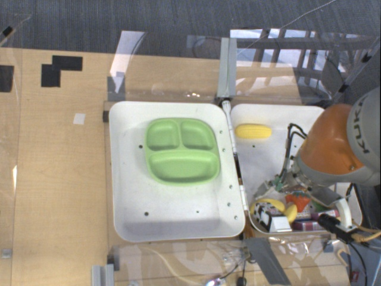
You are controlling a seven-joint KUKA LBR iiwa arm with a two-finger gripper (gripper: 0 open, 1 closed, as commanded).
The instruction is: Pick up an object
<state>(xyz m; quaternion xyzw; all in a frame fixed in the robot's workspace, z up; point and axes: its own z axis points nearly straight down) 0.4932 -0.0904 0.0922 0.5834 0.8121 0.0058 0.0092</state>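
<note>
Well, the smooth yellow corn-shaped plastic toy (253, 131) lies at ten o'clock in the shallow white right bin (262, 165); the gripper (284, 190), perhaps among small clutter, hides its jaws — cannot tell.

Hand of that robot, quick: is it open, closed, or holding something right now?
Hand: cannot be told; the arm hides it above the clutter in the right bin.

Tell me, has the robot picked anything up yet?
Not that the picture shows. The arm has reached down into the right bin, over the pile of small things at its near end. The yellow thing lies apart, untouched, and the green tray sits in the left bin. Grabbing and lifting are left.
</note>
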